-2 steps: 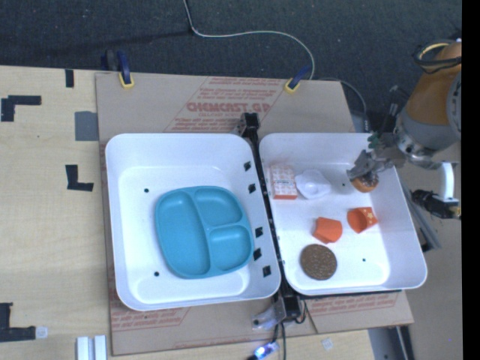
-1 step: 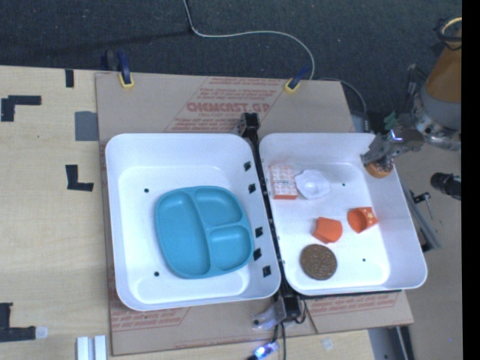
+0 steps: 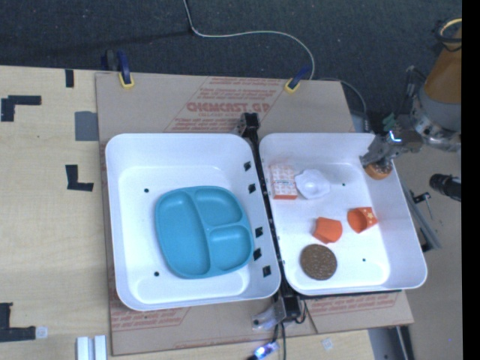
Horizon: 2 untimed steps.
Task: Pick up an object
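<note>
Tool: the tool (image 3: pixel 379 162) hangs at the far right edge of the right bin (image 3: pixel 405 276), just above a small orange-brown thing (image 3: pixel 380 172) at the rim; whether it is released, clenched or grasping cannot be told.
Nearest thing: that small orange-brown piece, directly under the tool and touching or nearly so.
Other things: orange block (image 3: pixel 362 219), orange wedge (image 3: pixel 328 230), brown disc (image 3: pixel 319 262), white lump (image 3: pixel 311 184) and printed packet (image 3: pixel 283 181), all lying toward the bin's middle and near edge, left of the tool.
Left bin: blue tray (image 3: pixel 202 230).
Judgement: a straight descent suits best.
</note>
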Available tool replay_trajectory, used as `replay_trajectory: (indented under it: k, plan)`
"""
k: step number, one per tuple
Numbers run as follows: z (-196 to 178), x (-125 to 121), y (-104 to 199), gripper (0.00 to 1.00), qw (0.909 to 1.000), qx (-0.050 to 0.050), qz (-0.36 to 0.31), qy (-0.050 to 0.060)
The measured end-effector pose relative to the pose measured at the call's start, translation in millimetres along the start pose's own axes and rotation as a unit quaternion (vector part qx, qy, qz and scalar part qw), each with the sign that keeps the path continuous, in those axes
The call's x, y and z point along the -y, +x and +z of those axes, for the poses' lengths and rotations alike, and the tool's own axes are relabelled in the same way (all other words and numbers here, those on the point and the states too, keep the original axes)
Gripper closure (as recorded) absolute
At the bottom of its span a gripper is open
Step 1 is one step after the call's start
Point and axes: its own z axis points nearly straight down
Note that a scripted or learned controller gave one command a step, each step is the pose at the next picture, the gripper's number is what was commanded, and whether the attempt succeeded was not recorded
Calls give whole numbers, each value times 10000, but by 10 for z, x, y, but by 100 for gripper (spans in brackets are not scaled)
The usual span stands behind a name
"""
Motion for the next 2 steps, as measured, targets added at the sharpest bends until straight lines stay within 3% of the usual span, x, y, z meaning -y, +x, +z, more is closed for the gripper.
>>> replay_trajectory:
  k: [1,2]
  plan:
    - [-3,153,514,100,10000,-11,-16,9]
    - [79,145,1124,100,10000,-11,-23,11]
